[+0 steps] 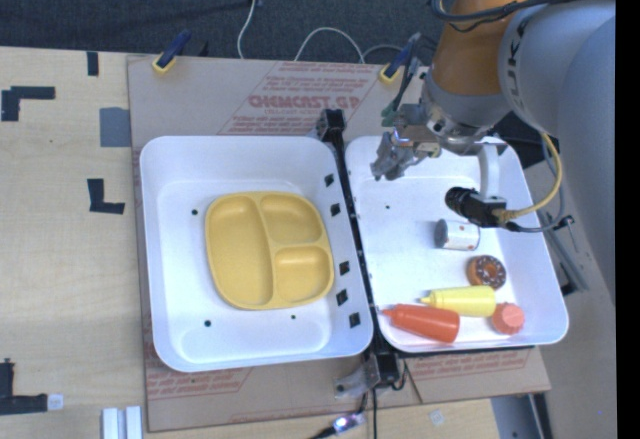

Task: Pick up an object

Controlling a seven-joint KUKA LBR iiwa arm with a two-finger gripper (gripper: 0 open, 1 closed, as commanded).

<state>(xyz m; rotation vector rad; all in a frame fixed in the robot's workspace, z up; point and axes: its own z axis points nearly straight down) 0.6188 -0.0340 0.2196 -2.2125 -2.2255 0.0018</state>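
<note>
- Nearest the camera, along the front edge of the right bin [540,332], lie an orange carrot-shaped toy [424,322], a yellow bottle [462,301] touching it from behind, and a small orange-red round piece [507,318] just beside the bottle's right end.
- Left bin [170,227]: a yellow divided plate [268,249] lies flat in its middle.
- Right bin, middle: a small grey and white block [455,235], with a brown doughnut [487,272] near it toward the front.
- The hand [388,165] hovers over the back left corner of the right bin, well apart from every toy; nothing sits between its fingers, and I cannot tell whether they are apart or together.
- Both bins rest on a cardboard sheet [290,97] on the surface.
</note>
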